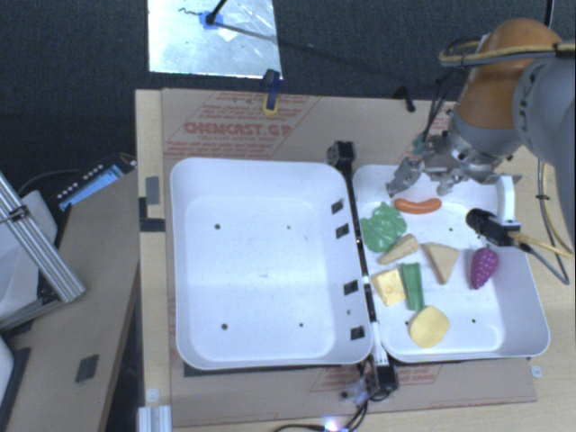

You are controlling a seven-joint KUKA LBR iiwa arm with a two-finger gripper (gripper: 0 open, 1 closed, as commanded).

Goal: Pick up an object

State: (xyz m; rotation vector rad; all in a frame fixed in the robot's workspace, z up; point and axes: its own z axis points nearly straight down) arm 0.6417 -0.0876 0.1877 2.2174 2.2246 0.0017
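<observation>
The yellow lemon (429, 326) lies at 6 o'clock in the right bin (515, 324). The orange sausage (418, 206) lies at 11 o'clock. The gripper (423, 185) stands at the sausage's 12 o'clock, 2 fingers spread, nothing between them.

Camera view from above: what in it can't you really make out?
- End effector: its height over the orange sausage; one slanted camera view gives no depth.
- Arm: its base, cut off by the right edge.
- Purple item: too small to identify.
- Red print on the cardboard: too blurred to read.
</observation>
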